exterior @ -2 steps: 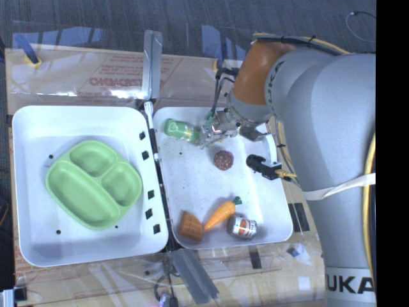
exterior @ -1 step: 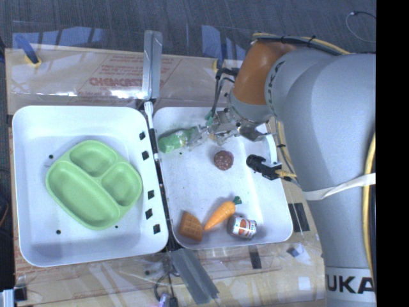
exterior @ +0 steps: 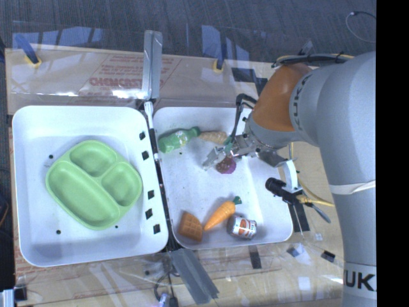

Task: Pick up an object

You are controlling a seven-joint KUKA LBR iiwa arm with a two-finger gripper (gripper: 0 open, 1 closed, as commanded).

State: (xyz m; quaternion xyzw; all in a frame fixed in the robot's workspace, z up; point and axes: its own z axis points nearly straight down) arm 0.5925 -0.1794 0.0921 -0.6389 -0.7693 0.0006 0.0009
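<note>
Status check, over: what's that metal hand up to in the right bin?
Hand low in right bin, grip unclear. Purple item right beside it. Green bottle, carrot, can close by.

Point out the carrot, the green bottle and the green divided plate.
carrot (exterior: 218,215): camera view, middle of its orange body.
green bottle (exterior: 177,139): camera view, middle of its body.
green divided plate (exterior: 93,183): camera view, ridge where its compartments meet.
</note>
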